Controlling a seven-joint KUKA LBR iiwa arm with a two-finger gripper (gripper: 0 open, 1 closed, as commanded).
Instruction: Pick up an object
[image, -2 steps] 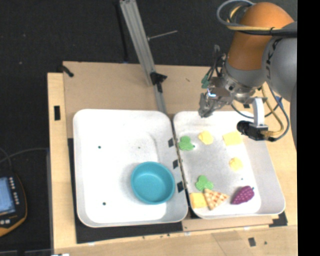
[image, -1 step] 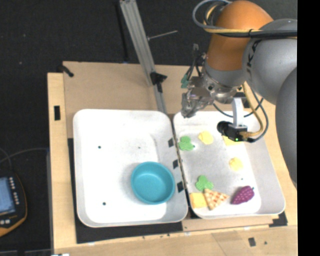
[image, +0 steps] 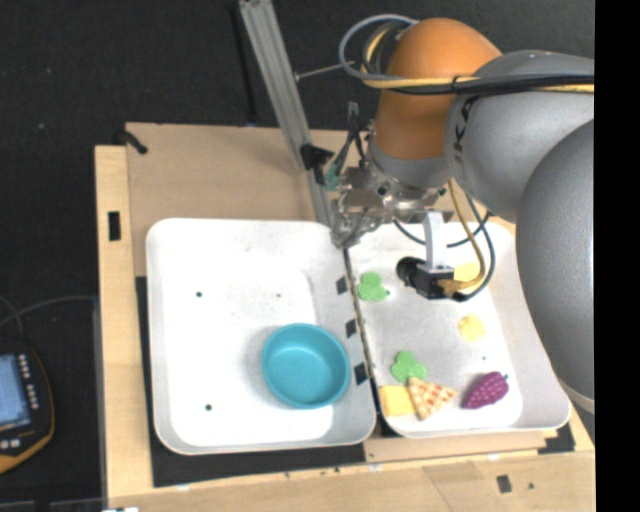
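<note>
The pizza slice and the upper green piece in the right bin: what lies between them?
Another green piece lies between the pizza slice and the upper green piece.

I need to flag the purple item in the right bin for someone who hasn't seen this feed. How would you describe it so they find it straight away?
Start at the right white bin and go to its near right corner. The purple grape-bunch toy lies there, just right of the orange pizza-slice toy. It is the bin's one purple piece, dark and bumpy, while its neighbours are yellow, orange or green.
</note>
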